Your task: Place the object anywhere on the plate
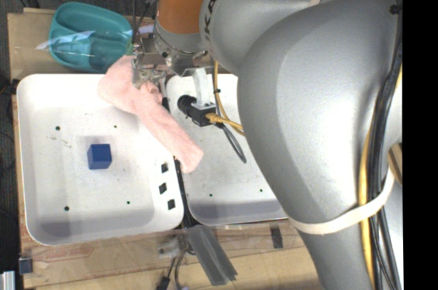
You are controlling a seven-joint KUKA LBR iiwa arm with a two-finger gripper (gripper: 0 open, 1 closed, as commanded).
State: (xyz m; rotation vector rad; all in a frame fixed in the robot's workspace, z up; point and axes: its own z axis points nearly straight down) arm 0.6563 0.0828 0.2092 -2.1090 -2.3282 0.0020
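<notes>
A pink cloth [159,119] stretches at a slant from the left bin's back right part down across the divider between the bins. Its upper end rises to my gripper [146,72], whose fingers are shut on that end. The lower end of the cloth rests on the divider near the right bin. A small blue cube [99,156] sits on the floor of the left bin [41,213], well to the left of the gripper. A teal dish-shaped thing [89,35] lies tilted behind the left bin, outside it, just left of the gripper.
The arm's grey body [308,97] covers most of the right bin [226,210]. Black cables and a connector [195,109] hang under the wrist beside the cloth. The wooden bench edge [102,251] runs along the front.
</notes>
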